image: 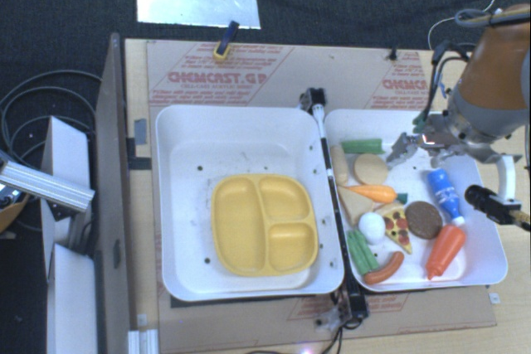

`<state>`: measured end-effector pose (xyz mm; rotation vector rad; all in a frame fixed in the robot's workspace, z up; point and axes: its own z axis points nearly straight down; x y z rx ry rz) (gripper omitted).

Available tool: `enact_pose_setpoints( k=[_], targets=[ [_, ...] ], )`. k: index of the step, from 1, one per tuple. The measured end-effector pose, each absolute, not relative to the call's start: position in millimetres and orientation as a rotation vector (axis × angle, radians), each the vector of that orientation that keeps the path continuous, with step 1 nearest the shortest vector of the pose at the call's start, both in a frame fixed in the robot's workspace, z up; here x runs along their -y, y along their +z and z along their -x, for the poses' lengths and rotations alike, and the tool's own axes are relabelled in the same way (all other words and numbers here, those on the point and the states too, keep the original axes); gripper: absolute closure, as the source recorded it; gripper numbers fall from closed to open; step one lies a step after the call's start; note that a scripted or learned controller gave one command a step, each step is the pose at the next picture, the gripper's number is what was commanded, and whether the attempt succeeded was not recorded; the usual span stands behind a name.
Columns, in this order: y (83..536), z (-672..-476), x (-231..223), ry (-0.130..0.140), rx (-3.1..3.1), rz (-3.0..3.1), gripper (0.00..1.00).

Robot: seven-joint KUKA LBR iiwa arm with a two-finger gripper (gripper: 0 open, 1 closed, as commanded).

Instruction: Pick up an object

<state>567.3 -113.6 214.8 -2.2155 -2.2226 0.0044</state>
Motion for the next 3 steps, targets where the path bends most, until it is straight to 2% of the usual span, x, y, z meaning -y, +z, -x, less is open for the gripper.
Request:
enact_pose_setpoints(
  k=[1, 2, 3],
  targets=[
    [147, -547.7, 123, 0.010, 2.215, 2.215, 0.00],
    [84, -541.0, 144, -0.004, 2.223, 2.222, 0.00],
    [92, -542.9, 145, -0.003, 2.229, 2.226, 1.00]
  ],
)
